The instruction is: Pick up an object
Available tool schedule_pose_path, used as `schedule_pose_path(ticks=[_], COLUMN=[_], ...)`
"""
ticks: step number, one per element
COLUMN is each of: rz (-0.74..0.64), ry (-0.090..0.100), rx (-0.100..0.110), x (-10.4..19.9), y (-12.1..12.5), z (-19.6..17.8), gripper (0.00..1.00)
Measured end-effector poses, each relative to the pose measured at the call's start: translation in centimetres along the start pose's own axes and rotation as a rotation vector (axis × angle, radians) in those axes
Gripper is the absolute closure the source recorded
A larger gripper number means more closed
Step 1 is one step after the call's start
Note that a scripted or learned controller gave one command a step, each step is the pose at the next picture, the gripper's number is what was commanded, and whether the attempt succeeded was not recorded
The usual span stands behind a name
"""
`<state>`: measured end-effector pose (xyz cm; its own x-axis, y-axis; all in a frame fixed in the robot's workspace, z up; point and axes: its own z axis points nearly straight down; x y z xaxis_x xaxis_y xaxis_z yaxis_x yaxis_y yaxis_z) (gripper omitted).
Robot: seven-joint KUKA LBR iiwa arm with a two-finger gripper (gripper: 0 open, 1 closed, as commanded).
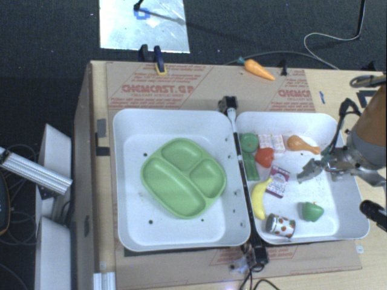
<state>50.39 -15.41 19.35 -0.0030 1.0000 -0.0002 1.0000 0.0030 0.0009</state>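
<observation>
Camera view shows the gripper (307, 170) low over the right bin (347, 222), near the green pepper (312, 211); I cannot tell how its jaws stand.

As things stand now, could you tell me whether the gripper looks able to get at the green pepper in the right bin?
Probably yes: the gripper is over the right bin, and the green pepper lies just below it in the camera view, apart from the can, with nothing over it.

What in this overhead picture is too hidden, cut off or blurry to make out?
- Claw over the right bin: small and blurred, so what it grips, if anything, is unclear.
- Arm: cut off by the picture's right edge.
- Can and small box: labels too small to read.
- Green item by the bins' divider: too blurry to identify.
</observation>
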Motion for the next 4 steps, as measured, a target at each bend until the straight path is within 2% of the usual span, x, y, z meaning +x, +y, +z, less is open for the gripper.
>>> schedule_pose_path(ticks=[1,2,3,4], rz=[0.0,-0.002,0.004,0.0], ry=[-0.003,0.001,0.001,-0.001], rx=[-0.011,-0.001,0.023,0.029], x=[-1.1,2.0,1.8,1.7], y=[6.9,13.9,16.0,15.9], z=[10.5,10.9,11.2,10.2], gripper=[0.0,0.0,0.0,1.0])
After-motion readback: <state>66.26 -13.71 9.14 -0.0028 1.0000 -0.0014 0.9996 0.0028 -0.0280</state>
